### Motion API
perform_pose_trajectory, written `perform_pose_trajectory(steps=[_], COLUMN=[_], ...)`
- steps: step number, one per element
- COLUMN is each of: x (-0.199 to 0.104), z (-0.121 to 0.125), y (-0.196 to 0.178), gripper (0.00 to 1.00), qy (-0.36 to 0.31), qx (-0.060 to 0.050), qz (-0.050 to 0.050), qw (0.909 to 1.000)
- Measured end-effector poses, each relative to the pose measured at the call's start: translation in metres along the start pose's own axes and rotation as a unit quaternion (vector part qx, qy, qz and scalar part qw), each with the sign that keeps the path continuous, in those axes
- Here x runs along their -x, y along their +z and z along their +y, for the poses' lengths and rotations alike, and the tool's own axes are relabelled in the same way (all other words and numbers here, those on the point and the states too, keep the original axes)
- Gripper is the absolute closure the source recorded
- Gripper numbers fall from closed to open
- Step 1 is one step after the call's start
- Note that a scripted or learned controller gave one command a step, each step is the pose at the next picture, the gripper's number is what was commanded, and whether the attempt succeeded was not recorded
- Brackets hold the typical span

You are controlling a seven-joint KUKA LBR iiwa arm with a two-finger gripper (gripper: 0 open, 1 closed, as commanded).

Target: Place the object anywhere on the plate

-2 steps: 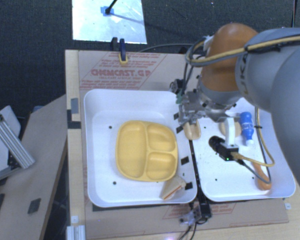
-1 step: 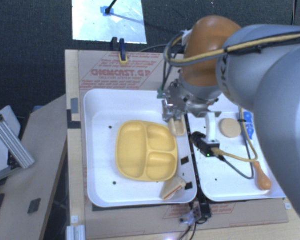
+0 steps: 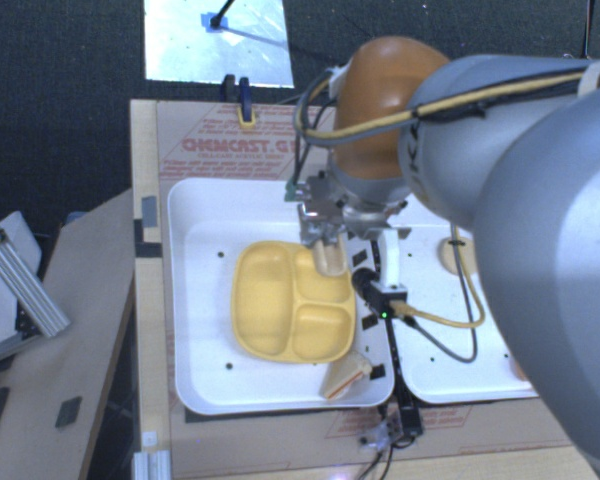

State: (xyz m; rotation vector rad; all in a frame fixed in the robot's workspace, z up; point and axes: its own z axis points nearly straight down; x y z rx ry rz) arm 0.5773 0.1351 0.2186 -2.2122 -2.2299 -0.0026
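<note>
Left shallow white bin holds a yellow plastic plate with three compartments, lying flat near the bin's centre. A tan wedge-shaped object lies off the plate, touching or just beside its lower-right rim, near the bin's front-right corner. Gripper hangs over the plate's upper-right edge; can't tell its state from this angle. Grey arm with orange band comes in from the right over the right white bin.

Plate in the left bin; sandwich piece just beside plate's near-right corner.
</note>
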Motion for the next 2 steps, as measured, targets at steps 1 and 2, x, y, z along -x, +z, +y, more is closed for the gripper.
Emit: perform_pose_trajectory(steps=[1,2], x=[0.0076,0.0073], z=[-0.0152,-0.0146], y=[-0.0067,-0.0066], gripper=[1.00,0.00], qy=[0.004,0.004], qx=[-0.001,0.000], qz=[-0.001,-0.001], qw=[1.0000,1.0000])
